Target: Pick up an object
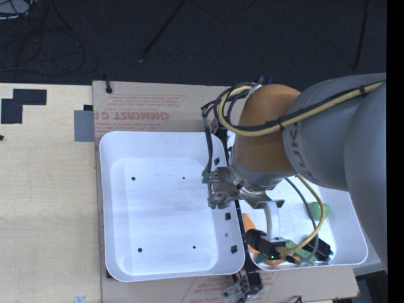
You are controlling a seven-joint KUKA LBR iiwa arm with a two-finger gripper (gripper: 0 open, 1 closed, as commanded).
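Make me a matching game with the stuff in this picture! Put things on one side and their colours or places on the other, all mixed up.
Things:
1. left bin
2. band above the wrist
3. pile of small objects
4. cable on the arm

Colours or places:
A. orange
B. near corner of the right bin
C. white, with small dark dots on its floor
D. yellow, looped over the grey arm

Pairs: 1-C, 2-A, 3-B, 4-D
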